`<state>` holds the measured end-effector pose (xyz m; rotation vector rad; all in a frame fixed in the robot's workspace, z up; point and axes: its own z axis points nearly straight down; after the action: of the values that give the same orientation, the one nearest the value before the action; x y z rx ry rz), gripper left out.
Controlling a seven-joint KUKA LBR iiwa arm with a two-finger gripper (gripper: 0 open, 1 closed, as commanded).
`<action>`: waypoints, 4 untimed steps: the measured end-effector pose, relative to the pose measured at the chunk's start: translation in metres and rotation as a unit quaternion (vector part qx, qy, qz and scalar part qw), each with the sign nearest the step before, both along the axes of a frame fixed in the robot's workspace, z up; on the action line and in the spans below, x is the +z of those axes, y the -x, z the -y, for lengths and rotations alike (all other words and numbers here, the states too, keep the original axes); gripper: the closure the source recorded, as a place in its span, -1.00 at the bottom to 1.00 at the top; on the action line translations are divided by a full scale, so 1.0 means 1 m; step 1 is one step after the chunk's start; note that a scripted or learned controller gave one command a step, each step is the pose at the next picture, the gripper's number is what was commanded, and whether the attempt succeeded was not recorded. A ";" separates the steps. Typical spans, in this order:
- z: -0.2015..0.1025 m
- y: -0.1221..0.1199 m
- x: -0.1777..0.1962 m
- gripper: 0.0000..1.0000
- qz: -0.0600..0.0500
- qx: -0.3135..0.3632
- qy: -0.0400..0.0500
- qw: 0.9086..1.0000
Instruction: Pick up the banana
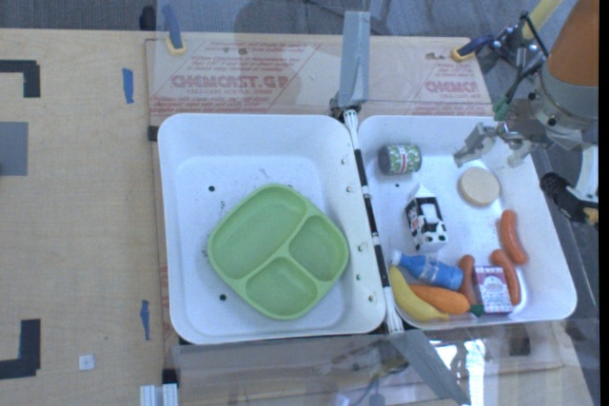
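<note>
The banana [407, 296] lies in the right bin's [561, 299] near-left corner against the dividing wall, partly under a carrot [440, 299] and blue bottle [430, 271]. Its long axis runs diagonally toward the near edge. The gripper [493, 144], fingers spread and empty, hovers over the far-right side, so the banana lies well away, nearward and leftward.
</note>
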<state>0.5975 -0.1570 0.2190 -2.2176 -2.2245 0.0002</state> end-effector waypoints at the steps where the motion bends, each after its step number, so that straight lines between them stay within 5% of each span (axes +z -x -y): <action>1: -0.049 0.042 -0.072 -1.00 0.000 -0.037 0.000 0.999; 2: -0.020 0.064 -0.092 -1.00 0.001 -0.060 -0.001 0.998; 3: -0.056 0.059 -0.111 -1.00 0.011 -0.232 0.000 0.973; 4: -0.082 0.003 -0.034 -1.00 0.000 -0.303 0.001 0.953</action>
<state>0.5944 -0.0754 0.1847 -2.7878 -1.4487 0.0021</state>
